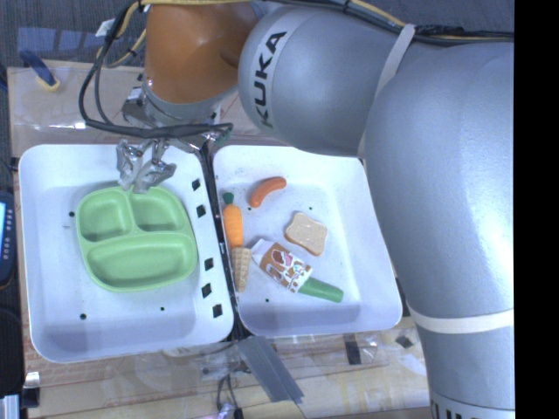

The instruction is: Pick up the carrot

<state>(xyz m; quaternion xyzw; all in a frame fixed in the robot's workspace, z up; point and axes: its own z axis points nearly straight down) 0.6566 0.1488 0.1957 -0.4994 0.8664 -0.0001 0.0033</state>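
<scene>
Seen from the fixed overhead camera, the grey KUKA arm with its orange wrist band (188, 46) reaches across the bench from the right, its metal two-finger gripper (144, 166) hanging over the far rim of the light green, three-compartment plastic tray (135, 236) that sits in the left white bin (52, 321). Whether the claw is spread or pressed together cannot be told from this angle; nothing shows between its tips. The small orange toy carrot with a green top (232, 223) lies well to the right of the tray, in the right white bin (371, 308), hard against the dividing wall. Just beyond the carrot lies a reddish-orange toy sausage (266, 190); beside it, farther from the tray, a tan slice of toy bread (306, 232). Nearer the camera sit a waffle ice-cream cone (239, 269), a printed carton (285, 266) and a green cylinder (321, 290).
</scene>
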